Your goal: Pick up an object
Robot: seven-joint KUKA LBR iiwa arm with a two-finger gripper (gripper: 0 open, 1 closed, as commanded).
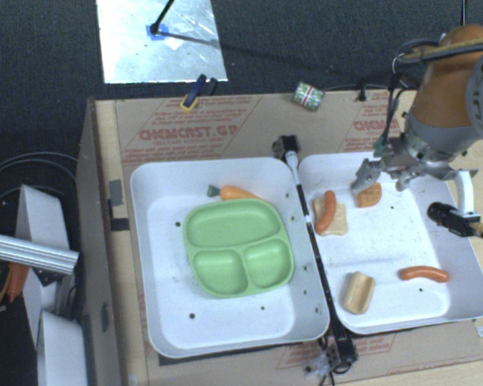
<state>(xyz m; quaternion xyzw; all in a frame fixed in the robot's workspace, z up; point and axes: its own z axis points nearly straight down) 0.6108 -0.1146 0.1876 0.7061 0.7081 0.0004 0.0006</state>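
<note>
In right bin [466, 295]: gripper [383, 177] jaws spread, orange piece [368, 195] just below left finger.

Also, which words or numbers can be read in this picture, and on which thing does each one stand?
"CHEMCAST GP", red print on the brown board behind the bins.
Same red print, board at right: too partial to read.
Red print, board's front edge: too blurred.
Small can label: too small.

Two white bins [166, 235] sit side by side. One green divided plate [237, 246] lies in the left bin with one carrot [238, 193]. The right bin [466, 295] holds two sausages [325, 209], one bread roll [357, 292], and what may be one small pastry [368, 195].
</note>
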